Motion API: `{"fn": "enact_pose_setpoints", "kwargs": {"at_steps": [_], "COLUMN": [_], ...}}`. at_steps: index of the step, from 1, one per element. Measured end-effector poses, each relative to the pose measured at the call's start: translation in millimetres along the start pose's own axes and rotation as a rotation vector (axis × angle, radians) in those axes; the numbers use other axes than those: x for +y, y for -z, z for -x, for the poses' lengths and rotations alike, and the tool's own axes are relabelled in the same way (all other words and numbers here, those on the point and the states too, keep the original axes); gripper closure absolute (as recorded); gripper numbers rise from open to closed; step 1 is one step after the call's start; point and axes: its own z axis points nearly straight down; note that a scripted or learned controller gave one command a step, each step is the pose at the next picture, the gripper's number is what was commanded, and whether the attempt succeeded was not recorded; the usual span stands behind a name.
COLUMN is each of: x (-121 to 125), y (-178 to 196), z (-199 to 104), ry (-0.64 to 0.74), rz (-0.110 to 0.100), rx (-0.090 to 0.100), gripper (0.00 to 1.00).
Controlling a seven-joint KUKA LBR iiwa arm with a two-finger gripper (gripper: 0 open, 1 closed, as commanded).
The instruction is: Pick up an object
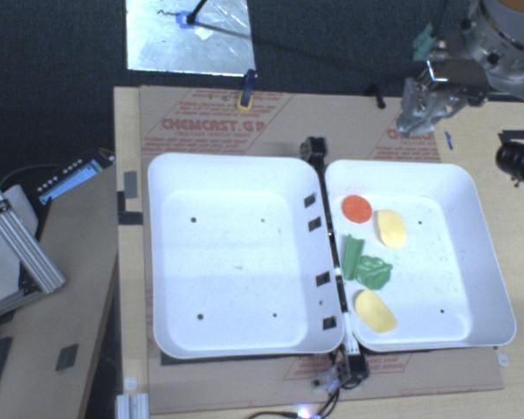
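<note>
Yellow oval piece (375, 312), nearest item in the right bin (472, 260), farthest below the jaws. Green crumpled piece (367, 266) next, just beyond it. Pale yellow piece (390, 229) and orange disc (356, 209) side by side, closer beneath the jaws. Gripper (417, 120) above the bin's far rim; jaw opening cannot be told, nothing visibly held.

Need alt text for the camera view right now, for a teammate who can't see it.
The gripper hovers above the right bin's far edge. That bin holds an orange disc, two yellow pieces and a green piece, clustered near the left bin.
</note>
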Motion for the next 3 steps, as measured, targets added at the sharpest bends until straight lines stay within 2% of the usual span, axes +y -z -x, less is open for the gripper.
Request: {"fn": "enact_pose_setpoints", "kwargs": {"at_steps": [1, 2, 3], "x": [96.5, -10.0, 67.1], "y": [7.2, 9.2, 5.8], "z": [23.8, -8.7, 4.1], "ry": [-0.008, 0.0, -0.009], "rz": [-0.012, -0.019, -0.017], "rx": [-0.007, -0.001, -0.006], "gripper": [1.0, 1.0, 1.0]}}
